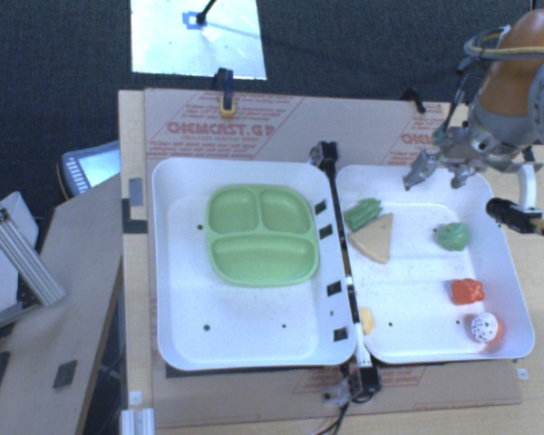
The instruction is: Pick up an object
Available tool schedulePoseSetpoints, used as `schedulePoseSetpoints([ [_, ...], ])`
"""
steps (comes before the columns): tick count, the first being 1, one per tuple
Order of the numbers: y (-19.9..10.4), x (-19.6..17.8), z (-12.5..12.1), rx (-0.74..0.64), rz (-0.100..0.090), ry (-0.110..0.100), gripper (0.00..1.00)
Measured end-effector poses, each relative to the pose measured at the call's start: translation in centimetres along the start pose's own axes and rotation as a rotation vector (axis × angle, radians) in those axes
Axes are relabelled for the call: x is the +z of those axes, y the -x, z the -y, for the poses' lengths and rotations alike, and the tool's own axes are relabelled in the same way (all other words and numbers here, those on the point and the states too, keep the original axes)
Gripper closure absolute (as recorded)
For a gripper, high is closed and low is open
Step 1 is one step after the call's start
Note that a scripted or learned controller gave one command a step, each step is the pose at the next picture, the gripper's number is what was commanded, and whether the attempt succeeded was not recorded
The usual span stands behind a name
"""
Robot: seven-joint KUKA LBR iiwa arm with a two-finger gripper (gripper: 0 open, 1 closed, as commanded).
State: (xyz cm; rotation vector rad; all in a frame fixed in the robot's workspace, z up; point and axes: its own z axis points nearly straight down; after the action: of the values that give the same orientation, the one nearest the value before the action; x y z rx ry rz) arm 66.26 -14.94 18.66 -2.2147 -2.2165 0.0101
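My gripper [438, 176] hangs above the far edge of the right bin [417, 333], its two fingers spread open with nothing between them. Below it in that bin lie a green leafy toy [363, 212] and a tan wedge [374, 239] near the left wall. A round green item [452, 236] sits toward the right. Nearer the front are a red-orange piece [467, 290] and a white spotted ball [483, 327]. A small yellow piece [366, 320] rests by the divider.
The left bin [181, 333] holds a green divided tray [259, 235]. A black clip strip [337, 243] runs between the bins. Cardboard [254, 125] lies under both, with a yellow clamp [227, 102] at the back.
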Motion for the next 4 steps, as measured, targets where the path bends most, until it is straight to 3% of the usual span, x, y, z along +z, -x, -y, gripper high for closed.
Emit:
schedulePoseSetpoints([
  [1, 0.0, -0.8, -0.3, -0.002, 0.002, 0.012, 0.00],
  [3, 0.3, 9.6, 0.7, -0.001, 0.001, 0.008, 0.00],
  [4, 0.2, 10.1, 0.5, -0.003, 0.002, 0.013, 0.00],
])
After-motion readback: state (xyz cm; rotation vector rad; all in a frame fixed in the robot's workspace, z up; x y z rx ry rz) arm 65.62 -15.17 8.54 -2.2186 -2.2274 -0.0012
